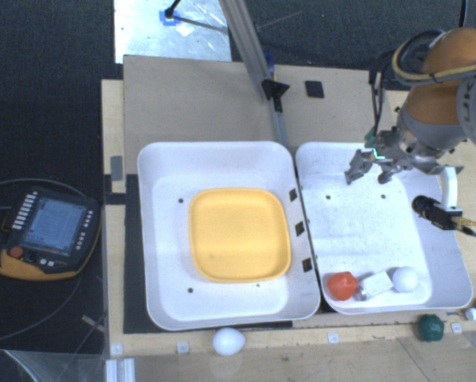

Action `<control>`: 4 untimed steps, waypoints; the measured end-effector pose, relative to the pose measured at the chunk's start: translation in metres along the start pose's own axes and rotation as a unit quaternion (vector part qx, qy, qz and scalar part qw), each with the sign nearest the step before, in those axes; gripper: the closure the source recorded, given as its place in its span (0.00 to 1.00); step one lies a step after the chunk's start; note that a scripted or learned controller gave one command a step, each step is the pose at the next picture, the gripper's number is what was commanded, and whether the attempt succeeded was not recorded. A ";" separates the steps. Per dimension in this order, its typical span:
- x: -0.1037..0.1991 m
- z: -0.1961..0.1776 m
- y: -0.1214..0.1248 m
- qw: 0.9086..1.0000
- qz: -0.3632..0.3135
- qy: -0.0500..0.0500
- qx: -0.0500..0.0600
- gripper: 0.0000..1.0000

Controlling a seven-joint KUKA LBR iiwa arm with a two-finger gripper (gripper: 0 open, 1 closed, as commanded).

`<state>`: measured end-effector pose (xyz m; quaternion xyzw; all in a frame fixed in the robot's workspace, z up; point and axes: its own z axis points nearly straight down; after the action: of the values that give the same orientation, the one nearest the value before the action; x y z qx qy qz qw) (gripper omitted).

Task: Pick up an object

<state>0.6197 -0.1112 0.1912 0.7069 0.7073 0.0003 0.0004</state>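
Lying at the near edge of the right bin (453, 281), a red ball (341, 286), white block (375, 284) and white ball (404, 278) sit well apart from the tool (371, 172), which hangs empty, fingers spread, over the bin's far end.

Off-task items: control tablet (43, 238) on the dark floor at 9 o'clock of the bins, white egg-shaped thing (228, 341) on the bench at 6 o'clock of the left bin (162, 165), dark green ball (430, 327) at 5 o'clock of the right bin (317, 161), metal pole (250, 38) at 12 o'clock.
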 end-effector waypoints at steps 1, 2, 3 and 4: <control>0.000 0.000 0.000 1.000 0.000 0.000 0.000 0.00; 0.008 0.055 -0.007 1.000 0.000 0.000 0.002 0.00; 0.008 0.103 -0.008 1.000 0.000 0.000 0.002 0.00; 0.008 0.090 -0.006 1.000 0.000 0.000 -0.001 1.00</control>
<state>0.6137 -0.1033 0.1013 0.7071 0.7071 0.0008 0.0009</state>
